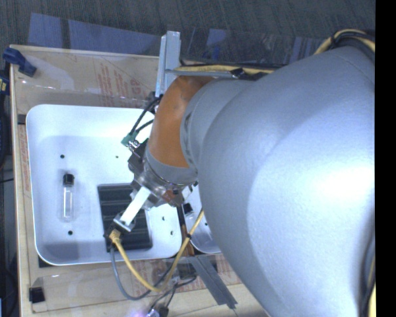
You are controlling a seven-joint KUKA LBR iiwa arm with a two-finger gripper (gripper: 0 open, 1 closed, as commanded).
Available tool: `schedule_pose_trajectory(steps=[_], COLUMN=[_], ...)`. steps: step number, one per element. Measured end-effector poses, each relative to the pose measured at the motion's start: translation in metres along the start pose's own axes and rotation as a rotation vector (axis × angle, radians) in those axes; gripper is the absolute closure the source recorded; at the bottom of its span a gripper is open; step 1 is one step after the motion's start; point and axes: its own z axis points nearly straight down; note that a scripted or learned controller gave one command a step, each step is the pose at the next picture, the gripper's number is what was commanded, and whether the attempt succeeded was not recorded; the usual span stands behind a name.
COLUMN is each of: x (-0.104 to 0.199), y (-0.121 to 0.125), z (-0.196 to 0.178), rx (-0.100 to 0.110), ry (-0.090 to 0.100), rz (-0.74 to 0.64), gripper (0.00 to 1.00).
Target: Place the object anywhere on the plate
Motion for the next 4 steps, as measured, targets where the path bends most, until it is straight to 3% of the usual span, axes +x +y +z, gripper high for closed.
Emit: schedule_pose_trajectory(steps=[1, 2, 3, 4], x=[0.042, -0.026, 0.01, 0.108], y=[-0.058, 0.019, 0.006, 0.01], z=[0.063, -0.007, -0.029, 0.013], rx=[-0.003, -0.008, -0.005, -0.009], ry=[-0.004, 0.0, 0.002, -0.001], rz=[-0.196, -0.455, 0.095, 0.264], gripper=[1.0, 1.0, 1.0, 1.0])
